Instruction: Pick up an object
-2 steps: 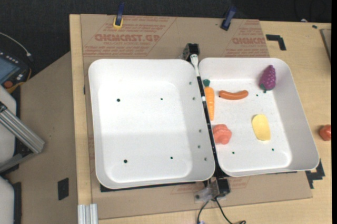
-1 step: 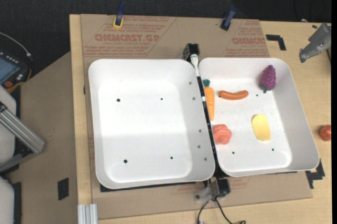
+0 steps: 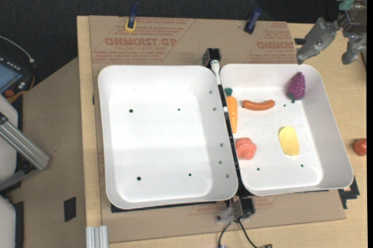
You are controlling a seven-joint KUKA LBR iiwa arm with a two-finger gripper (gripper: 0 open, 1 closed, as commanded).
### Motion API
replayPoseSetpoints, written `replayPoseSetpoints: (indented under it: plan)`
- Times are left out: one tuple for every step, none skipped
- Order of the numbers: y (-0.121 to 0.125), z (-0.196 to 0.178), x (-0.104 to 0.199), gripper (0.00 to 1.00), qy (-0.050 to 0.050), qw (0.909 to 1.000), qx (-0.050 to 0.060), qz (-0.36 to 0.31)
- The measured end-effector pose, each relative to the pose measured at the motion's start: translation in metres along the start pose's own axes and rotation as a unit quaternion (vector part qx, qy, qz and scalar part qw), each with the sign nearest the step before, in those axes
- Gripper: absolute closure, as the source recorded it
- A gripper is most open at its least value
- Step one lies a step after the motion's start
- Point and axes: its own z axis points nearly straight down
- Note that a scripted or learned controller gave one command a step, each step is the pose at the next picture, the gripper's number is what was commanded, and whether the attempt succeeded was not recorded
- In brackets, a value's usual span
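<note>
Above the far right corner of the right bin [image 3: 326, 124] the gripper [image 3: 331, 42] hung with its two fingers spread and nothing between them. Nearest it lay the purple grapes [image 3: 296, 86], then the sausage [image 3: 257, 104], the yellow piece [image 3: 289, 140], the pink piece [image 3: 245, 148] and the carrot [image 3: 232, 112] against the dividing wall. Going for the grapes looked soundest: drop straight down, straddle them, close slowly, and keep clear of the rim.

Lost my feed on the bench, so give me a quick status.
Gripper open, holding nothing, above the right bin's far corner. Purple grapes nearest it; sausage, carrot, yellow piece also inside. Nothing blocking.
</note>
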Motion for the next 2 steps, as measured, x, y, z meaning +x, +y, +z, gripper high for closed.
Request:
replayPoseSetpoints:
  plan:
    - [0.0, 0.001, 0.068, 0.0, 0.0, 1.0, 0.001, 0.001]
    - [0.0, 0.001, 0.141, 0.0, 0.0, 1.0, 0.001, 0.0]
